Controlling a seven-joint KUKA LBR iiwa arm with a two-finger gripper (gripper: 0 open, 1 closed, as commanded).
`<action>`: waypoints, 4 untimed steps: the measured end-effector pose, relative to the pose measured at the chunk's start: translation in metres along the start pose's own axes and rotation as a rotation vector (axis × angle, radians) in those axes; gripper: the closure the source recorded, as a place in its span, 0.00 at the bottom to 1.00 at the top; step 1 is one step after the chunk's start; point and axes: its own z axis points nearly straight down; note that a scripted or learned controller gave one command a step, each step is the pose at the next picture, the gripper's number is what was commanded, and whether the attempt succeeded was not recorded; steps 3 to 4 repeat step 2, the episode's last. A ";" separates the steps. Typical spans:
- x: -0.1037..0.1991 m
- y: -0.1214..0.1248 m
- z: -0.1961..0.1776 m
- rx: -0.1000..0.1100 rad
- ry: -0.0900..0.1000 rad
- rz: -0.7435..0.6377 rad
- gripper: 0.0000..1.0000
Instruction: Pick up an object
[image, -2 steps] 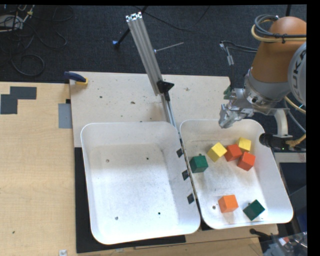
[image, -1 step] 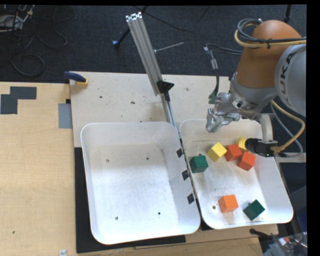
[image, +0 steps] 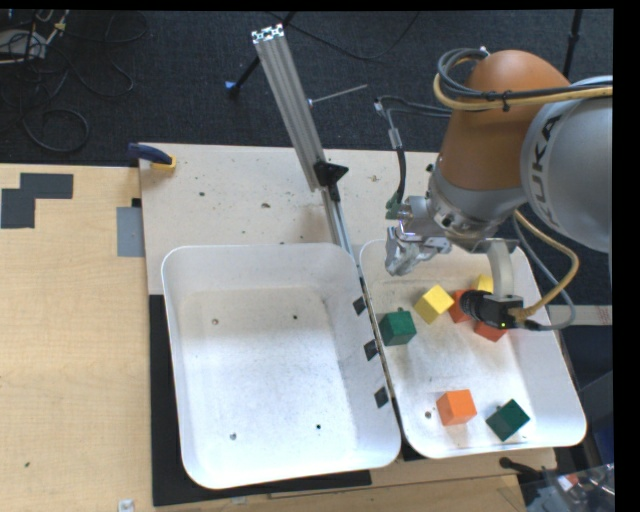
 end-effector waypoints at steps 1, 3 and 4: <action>0.050 -0.017 0.023 0.002 -0.001 0.000 1.00; 0.097 -0.045 0.025 0.002 -0.001 0.001 1.00; 0.097 -0.045 0.025 0.002 -0.001 0.001 1.00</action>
